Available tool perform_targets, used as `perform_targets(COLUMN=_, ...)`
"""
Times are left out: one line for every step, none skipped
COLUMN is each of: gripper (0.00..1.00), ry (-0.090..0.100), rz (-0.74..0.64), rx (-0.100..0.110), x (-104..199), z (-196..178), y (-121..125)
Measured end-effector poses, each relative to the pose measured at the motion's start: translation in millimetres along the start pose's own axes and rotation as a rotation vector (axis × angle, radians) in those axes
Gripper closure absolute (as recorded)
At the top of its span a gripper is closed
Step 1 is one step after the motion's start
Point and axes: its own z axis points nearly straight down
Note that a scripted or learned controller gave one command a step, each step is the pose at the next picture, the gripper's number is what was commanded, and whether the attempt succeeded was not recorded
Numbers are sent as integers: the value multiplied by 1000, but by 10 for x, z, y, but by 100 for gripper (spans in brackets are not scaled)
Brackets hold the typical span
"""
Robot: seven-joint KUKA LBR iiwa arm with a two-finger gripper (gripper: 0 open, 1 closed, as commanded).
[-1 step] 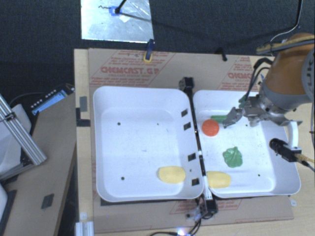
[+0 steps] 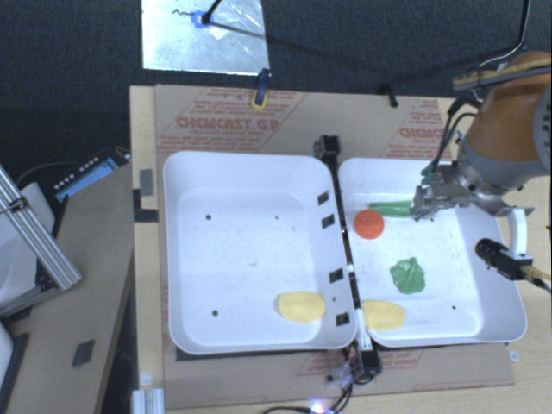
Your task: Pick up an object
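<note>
Desk with two white bins [image 2: 250,166]: hand [image 2: 424,207], grip state indiscernible, poised at green pepper [image 2: 390,207]; nothing lifted yet.

Arm [image 2: 509,136]: grey casing, rounded links.
Band: broad orange ring above the wrist.
Gripper [image 2: 424,209]: grey metal block, fine detail blurred.
Cables: thin black lines running along the wrist.
Side fitting: white bracket, black cylinder.

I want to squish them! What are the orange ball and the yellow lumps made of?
Orange ball: probably smooth plastic or rubber, evenly coloured. Yellow lumps: likely soft plastic or foam, matte and rounded. The view is too coarse to be sure.
</note>
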Motion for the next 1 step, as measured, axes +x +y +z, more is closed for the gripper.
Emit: perform_targets(gripper=100, ry=1, rz=-6, rx=-5, x=501, z=19, y=879)
